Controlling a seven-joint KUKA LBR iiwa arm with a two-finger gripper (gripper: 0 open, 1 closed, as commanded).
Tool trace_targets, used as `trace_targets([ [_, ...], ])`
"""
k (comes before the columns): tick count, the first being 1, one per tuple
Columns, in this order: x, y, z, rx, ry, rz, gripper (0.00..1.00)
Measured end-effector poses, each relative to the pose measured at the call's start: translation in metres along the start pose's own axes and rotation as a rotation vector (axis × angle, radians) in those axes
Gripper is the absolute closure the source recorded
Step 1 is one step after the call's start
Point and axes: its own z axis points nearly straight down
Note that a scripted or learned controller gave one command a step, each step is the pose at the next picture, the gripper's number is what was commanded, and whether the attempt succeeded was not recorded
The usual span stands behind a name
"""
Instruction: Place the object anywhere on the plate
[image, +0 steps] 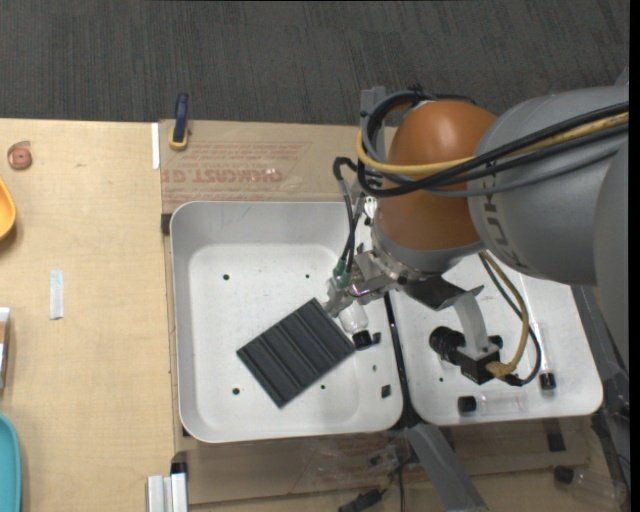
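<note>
A dark ribbed rectangular plate (296, 352) lies tilted on the floor of the left white bin (200, 300), toward its right half. My gripper (350, 308) hangs low over the plate's upper right corner, close to the wall between the two bins. A small black piece (367, 338) sits just right of that corner, directly beneath the gripper tip. Whether it is held or resting on the bin floor cannot be made out. The wrist and the orange band (440, 180) hide whatever is behind them.
The right white bin (560, 400) lies under the arm, with a few small dark bits (466, 404) near its front. A wooden benchtop (80, 300) stretches to the left, with a blue clamp (181, 112) at the back. Open bin floor lies left of the plate.
</note>
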Motion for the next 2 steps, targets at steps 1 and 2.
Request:
trace_targets([
  [1,-0.0056,0.0135,0.0415,0.003,0.0,-0.037,1.0],
  [2,-0.0058,0.0136,0.0414,0.003,0.0,-0.037,0.0],
])
